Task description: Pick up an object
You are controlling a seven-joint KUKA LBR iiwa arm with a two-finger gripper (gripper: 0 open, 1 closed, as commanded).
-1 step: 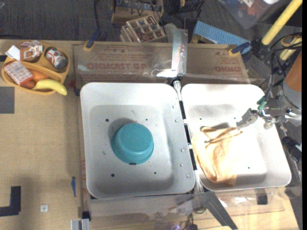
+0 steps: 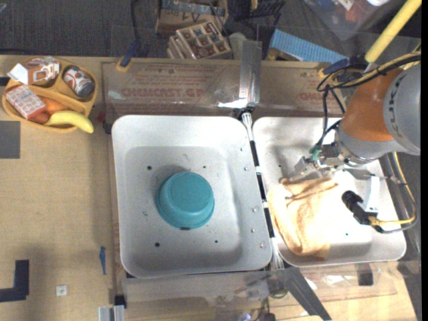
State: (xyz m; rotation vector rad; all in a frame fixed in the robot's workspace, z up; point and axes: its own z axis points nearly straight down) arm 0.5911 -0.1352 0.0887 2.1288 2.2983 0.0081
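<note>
1 tan cloth (image 2: 304, 212) in right bin (image 2: 394, 249), tool (image 2: 309, 167) at its top edge, grip state unclear

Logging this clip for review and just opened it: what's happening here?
The arm's gripper is down in the right bin, at the upper edge of a crumpled tan cloth. Whether it has gripped the cloth is unclear. A teal bowl sits upside down in the left bin, untouched.
</note>
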